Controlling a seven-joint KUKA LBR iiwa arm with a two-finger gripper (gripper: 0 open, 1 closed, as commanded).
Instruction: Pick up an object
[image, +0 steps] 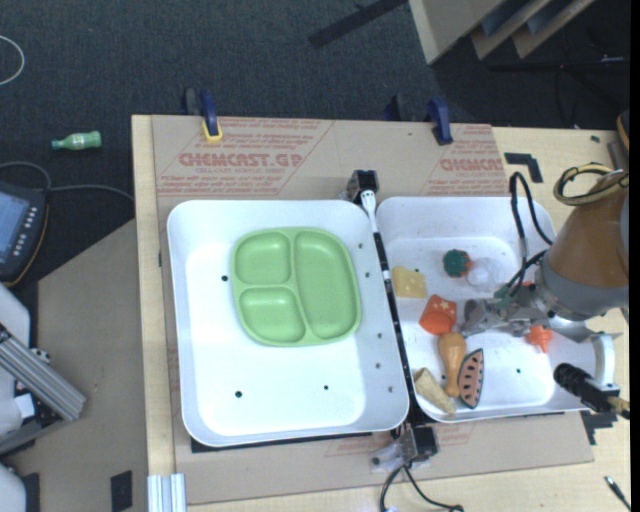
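A bench seen from above at a slant, with two shallow white bins side by side.

The left bin (200, 380) bears a pale green divided plate (297, 285) with three compartments, sitting a little toward twelve o'clock of the bin's middle. Nothing lies on the plate.

The right bin (430, 215) carries the small toy foods, any of which could be the thing to pick up. Near its left wall, at about nine o'clock, is a pale yellow block (408, 283). Just below it sits an orange-red piece (438, 315), and below that an orange, carrot-like piece (452, 352). At six o'clock a watermelon slice (469, 377) lies touching a pale tan piece (432, 390). Toward twelve o'clock is a small dark green ball (456, 262).

From three o'clock the grey arm reaches in, and its gripper (487, 315) sits low in the middle of the right bin, just beside the orange-red piece. The fingers are blurred against the wrist, so I cannot tell whether they are wide, narrow or holding anything. A small orange bit (541, 338) shows by the wrist.

Judged risk: the pieces crowd together at the left side, so a close could nudge the orange-red piece away, or catch two neighbours and drop both.
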